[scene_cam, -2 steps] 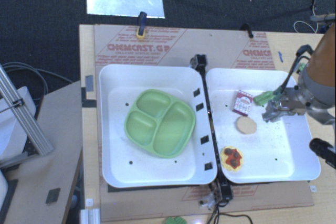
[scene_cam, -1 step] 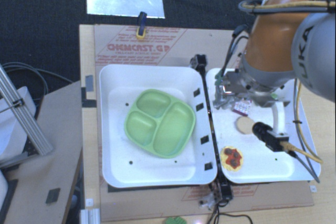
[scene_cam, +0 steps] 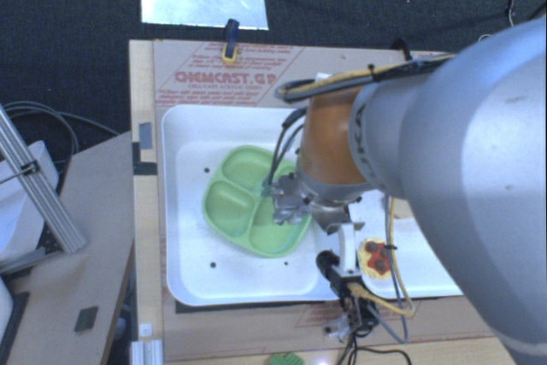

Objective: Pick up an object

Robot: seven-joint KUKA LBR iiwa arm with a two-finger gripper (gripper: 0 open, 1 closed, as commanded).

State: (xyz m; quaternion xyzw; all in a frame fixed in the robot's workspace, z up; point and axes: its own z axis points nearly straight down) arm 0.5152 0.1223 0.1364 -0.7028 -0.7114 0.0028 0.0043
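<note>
From the camera above, the light green plastic divided plate (scene_cam: 248, 201) lies in the left shallow white bin (scene_cam: 184, 184), and the hand (scene_cam: 286, 208) is low over the plate's right edge. It is not possible to tell whether the hand grips anything. I think the thin, flat rim may slip away, because it gives little to grip.

Lt green divided plate (scene_cam: 244, 205), white bin (scene_cam: 184, 184), orange-banded grey arm (scene_cam: 444, 141)
</note>
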